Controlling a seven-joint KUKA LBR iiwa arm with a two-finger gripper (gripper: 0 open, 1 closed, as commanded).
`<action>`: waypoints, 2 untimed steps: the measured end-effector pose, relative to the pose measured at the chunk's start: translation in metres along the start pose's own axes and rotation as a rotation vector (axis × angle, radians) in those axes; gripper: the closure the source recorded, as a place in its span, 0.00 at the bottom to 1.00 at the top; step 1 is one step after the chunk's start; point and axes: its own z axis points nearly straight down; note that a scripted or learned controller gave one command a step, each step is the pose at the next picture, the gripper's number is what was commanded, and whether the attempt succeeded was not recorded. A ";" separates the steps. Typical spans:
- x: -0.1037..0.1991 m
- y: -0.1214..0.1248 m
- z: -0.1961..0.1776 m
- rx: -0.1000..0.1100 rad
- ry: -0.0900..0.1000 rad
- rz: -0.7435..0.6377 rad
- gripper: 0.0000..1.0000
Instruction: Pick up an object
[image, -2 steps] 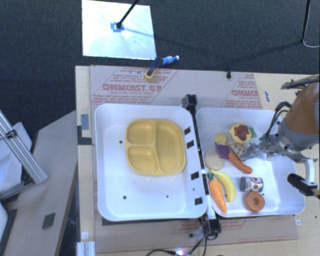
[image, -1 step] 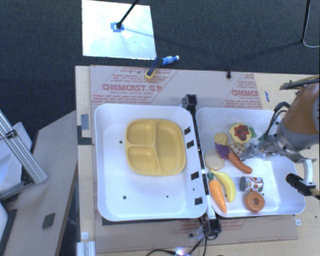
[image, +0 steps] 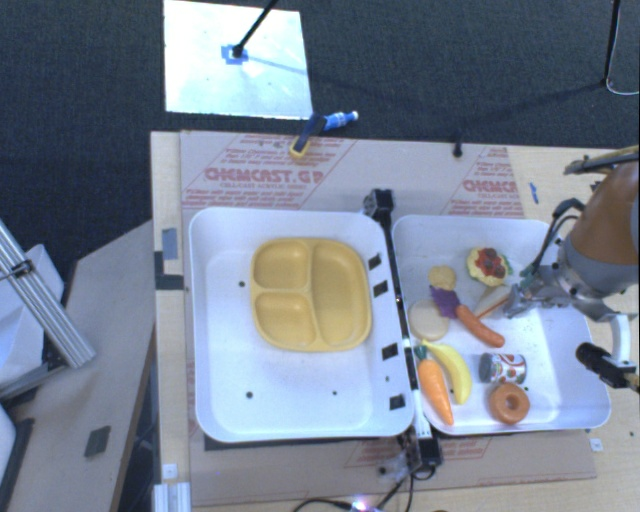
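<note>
Looking down on the bench (image: 170, 330), we take the biggest things first: the left bin (image: 215, 400) carries a yellow divided plate (image: 308, 293) toward its far side, and the right bin (image: 575, 395) holds all the small toy food. The arm (image: 605, 235) comes in over the right bin's right edge.

Among the food, a large carrot (image: 434, 390) and a banana (image: 455, 368) lie together at the near left corner of the right bin, a thin carrot (image: 480, 326) lies slantwise near the middle, a doughnut (image: 510, 403) and a small can (image: 503, 368) sit along the near edge, a pale round biscuit (image: 429, 322) rests at the left wall, and a red-and-yellow piece (image: 490, 264) sits toward the far edge.

We judge the thin carrot the likeliest target, since it lies closest to the tool. It looks like hard, light plastic: stiff, smooth and apt to roll or squirt out of a pinch, so we would take it across its thick middle, square to its length.

The gripper (image: 517, 300) hangs low just right of that carrot's far end. We cannot tell how it is set, and we see nothing held in it.
</note>
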 end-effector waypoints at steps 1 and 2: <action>0.004 0.009 -0.048 0.004 0.000 -0.003 1.00; 0.005 0.013 -0.092 0.003 0.000 -0.003 1.00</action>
